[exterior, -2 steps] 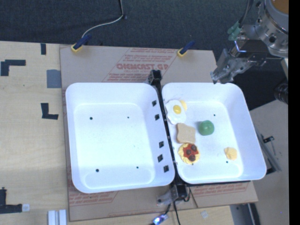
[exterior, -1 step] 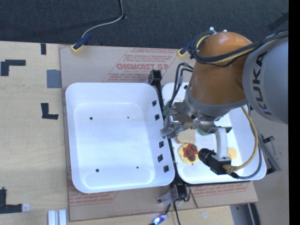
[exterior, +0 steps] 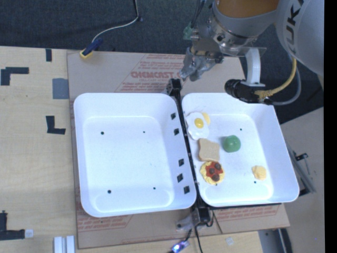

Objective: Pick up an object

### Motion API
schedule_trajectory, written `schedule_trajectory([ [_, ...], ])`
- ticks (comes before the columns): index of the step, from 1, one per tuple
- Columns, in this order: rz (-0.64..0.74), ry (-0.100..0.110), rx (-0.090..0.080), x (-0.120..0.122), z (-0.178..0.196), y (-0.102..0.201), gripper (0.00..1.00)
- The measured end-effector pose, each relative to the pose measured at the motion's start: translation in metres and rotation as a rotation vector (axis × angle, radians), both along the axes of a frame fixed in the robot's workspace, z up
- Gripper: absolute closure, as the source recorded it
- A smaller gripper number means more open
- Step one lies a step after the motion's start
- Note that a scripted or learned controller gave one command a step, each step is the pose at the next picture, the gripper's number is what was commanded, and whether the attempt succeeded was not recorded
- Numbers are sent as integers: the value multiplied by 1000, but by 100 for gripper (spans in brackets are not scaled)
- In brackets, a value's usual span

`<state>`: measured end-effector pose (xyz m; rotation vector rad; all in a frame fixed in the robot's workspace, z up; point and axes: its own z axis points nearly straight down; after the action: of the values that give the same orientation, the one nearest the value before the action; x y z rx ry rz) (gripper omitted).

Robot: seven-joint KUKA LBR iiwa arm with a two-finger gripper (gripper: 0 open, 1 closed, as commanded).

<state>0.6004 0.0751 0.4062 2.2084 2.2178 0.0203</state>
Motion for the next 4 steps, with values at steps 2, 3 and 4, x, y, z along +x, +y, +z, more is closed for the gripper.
schedule_trajectory([
  [2, 4, 17, 1, -67, 130, 65, 100],
  [3, 6, 30, -4, -110, 24, 154, 100],
  [4, 1, 8, 5, -117, 135, 159, 100],
])
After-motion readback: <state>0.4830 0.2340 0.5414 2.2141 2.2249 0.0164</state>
